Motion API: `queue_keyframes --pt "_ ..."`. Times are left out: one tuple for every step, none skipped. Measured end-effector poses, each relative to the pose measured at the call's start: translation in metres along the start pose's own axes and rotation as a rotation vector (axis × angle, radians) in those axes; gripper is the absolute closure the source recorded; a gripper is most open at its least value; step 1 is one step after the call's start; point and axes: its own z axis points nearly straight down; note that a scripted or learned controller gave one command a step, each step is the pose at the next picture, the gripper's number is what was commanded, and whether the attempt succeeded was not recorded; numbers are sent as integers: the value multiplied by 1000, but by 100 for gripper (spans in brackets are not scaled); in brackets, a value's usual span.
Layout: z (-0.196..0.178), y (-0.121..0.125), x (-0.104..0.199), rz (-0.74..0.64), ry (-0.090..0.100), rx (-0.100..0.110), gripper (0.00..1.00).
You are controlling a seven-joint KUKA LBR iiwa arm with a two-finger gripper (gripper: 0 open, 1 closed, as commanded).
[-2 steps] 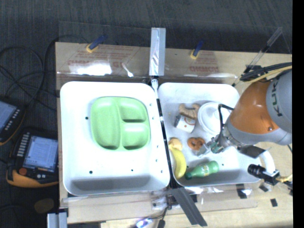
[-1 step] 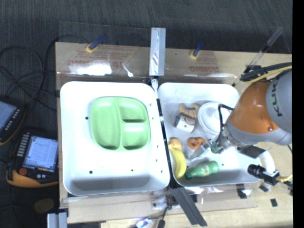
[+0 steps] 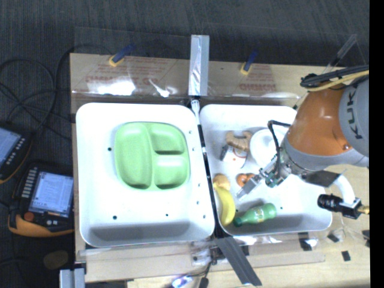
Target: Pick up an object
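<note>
The right bin (image 3: pixel 312 221) holds several objects. A yellow banana (image 3: pixel 225 201) lies along its left wall. A green bottle (image 3: pixel 255 213) lies on its side near the front. A small orange object (image 3: pixel 244 177), a brown toy (image 3: pixel 236 141) and a white round piece (image 3: pixel 261 144) sit further back. My gripper (image 3: pixel 248 186) reaches down and left from the orange wrist (image 3: pixel 318 128), low over the bin floor. Its tip is just right of the banana, below the orange object and above the bottle. Nothing is visibly held.
The left bin (image 3: pixel 96 221) carries a green divided plate (image 3: pixel 152 155). A raised divider (image 3: pixel 204 167) separates the two bins. The arm body covers the right bin's back right corner. Tablets and cables lie on the floor at the far left.
</note>
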Motion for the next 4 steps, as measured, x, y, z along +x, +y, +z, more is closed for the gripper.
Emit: queue_keyframes --pt "68 86 -88 125 -11 -9 0" --pt "70 121 -117 67 14 22 0" --pt "70 127 -110 104 0 30 0" --pt "70 130 -107 164 -1 29 0"
